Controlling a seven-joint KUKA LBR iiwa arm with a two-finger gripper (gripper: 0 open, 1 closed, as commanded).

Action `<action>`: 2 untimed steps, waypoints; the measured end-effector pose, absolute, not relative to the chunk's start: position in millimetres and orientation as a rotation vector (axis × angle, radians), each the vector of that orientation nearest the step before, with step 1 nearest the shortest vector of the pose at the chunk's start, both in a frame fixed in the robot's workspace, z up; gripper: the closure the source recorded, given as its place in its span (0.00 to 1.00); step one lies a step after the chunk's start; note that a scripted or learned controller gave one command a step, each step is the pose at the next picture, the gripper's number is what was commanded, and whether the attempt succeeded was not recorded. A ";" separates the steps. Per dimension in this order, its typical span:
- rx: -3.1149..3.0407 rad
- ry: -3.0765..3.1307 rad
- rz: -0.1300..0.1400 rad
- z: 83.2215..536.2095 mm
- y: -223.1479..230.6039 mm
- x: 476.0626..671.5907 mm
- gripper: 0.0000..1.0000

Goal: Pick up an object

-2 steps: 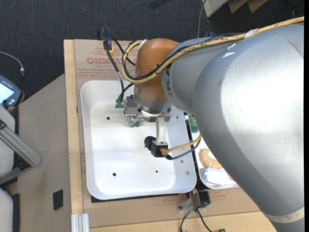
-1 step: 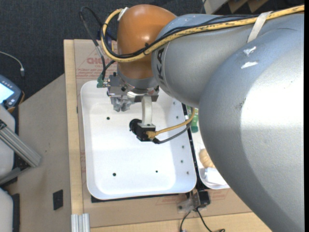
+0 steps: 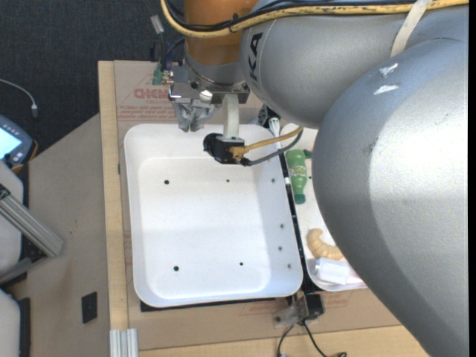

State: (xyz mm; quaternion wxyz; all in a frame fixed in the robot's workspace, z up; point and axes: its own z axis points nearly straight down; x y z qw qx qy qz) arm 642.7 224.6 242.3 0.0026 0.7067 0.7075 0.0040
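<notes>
— So, where is the gripper hanging now?
— It is hovering over the far edge of the left bin, near a black part with a yellow cable. I cannot tell its state; nothing is showing between its tips.
— And the objects to pick?
— They are lying in the right bin: a green bottle along the shared wall, a tan curved piece nearer, and a white block touching it.
— What is standing in the way?
— The grey arm is covering most of the right bin.
</notes>
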 end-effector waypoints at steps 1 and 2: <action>2.225 2.226 -0.011 217.7 224.8 576.9 1.00; 2.219 2.220 0.008 248.5 224.4 619.0 1.00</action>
